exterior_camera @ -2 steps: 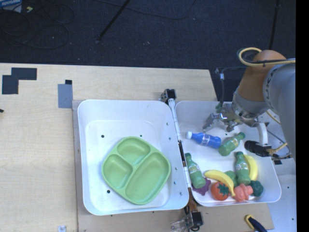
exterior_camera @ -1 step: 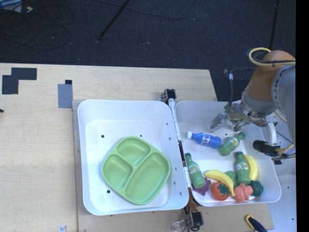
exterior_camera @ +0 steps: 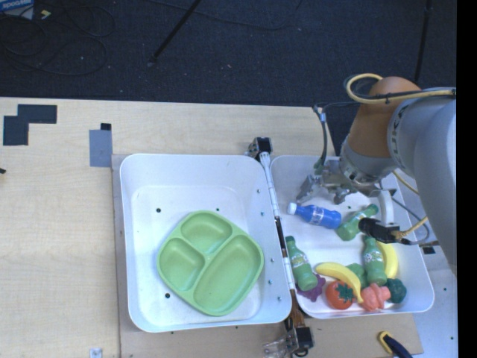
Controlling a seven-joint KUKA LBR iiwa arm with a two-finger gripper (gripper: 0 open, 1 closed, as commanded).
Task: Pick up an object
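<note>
Your landmark is the blue bottle (exterior_camera: 316, 215), lying on its side in the upper half of the right bin (exterior_camera: 426, 298), white cap toward the divider between the bins. It is probably the easiest pick: it lies flat with bare bin floor on its cap side and above it, while the other toys are packed together.

Below the blue bottle you have a green bottle (exterior_camera: 301, 265) leaning along the divider, a banana (exterior_camera: 340, 276), a red tomato-like toy (exterior_camera: 339, 295) and a purple piece (exterior_camera: 314, 287), all touching or nearly so. To the right of the blue bottle sits another green piece (exterior_camera: 352, 227), just beside its base; lower right stands a second green bottle (exterior_camera: 373, 260).

Far left of the blue bottle, the left bin (exterior_camera: 134, 200) holds only a green divided plate (exterior_camera: 211, 262), lying flat.

Your end effector (exterior_camera: 323, 189) hangs just above the blue bottle, metal fingers pointing down and left. They look spread apart, with nothing between them; whether a tip touches the bottle, you cannot tell. Nothing is picked up yet.
</note>
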